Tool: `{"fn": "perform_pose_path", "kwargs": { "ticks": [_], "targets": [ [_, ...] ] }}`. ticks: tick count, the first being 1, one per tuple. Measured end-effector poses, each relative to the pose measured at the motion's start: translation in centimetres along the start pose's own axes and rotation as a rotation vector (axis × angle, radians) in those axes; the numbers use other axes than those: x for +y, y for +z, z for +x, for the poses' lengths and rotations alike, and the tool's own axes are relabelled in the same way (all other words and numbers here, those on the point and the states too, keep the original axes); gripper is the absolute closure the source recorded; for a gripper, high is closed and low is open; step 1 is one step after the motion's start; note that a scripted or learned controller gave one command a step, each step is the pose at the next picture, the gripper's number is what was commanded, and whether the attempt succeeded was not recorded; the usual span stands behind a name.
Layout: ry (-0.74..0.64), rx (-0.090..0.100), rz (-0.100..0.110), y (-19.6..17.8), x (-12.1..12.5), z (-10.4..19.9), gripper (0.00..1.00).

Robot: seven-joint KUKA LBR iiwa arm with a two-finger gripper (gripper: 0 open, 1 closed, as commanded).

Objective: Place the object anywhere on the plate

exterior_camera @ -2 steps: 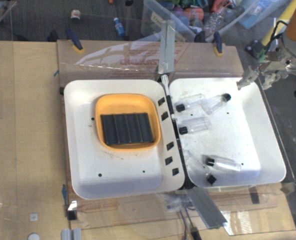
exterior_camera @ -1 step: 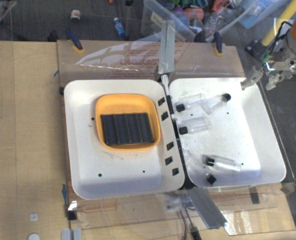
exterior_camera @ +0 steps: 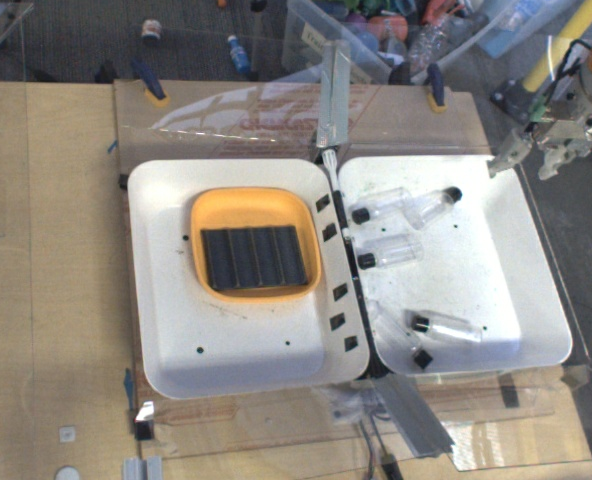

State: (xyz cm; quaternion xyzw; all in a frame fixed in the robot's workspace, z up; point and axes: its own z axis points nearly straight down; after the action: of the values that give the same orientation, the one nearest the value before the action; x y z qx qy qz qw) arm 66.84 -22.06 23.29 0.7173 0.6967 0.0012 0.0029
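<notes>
Since the plate [exterior_camera: 256, 208] already holds a dark slab, I'd aim for its bare orange rim. My gripper [exterior_camera: 546, 148] sits by the right bin's [exterior_camera: 506, 268] far corner, grip state unreadable. Clear vials [exterior_camera: 406, 208] lie loose in that bin, so pick one cleanly.

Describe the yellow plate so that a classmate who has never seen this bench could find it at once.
Two white bins sit side by side; look in the left bin. The plate lies in its middle, yellow with rounded corners, with a dark ribbed slab on it. It is the one coloured item in the bins: the right bin holds clear vials with black caps.
</notes>
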Motion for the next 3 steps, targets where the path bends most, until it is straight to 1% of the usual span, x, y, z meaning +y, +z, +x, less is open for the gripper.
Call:
{"fn": "perform_pose_path", "kwargs": {
  "ticks": [1, 2, 3],
  "targets": [
    [-0.085, 0.000, 0.002, -0.09, 0.02, 0.19, 0.00],
    [-0.101, -0.001, 0.000, -0.20, 0.01, 0.01, 0.00],
    [-0.068, 0.000, -0.001, -0.58, -0.01, -0.13, 0.00]
  ]
}}
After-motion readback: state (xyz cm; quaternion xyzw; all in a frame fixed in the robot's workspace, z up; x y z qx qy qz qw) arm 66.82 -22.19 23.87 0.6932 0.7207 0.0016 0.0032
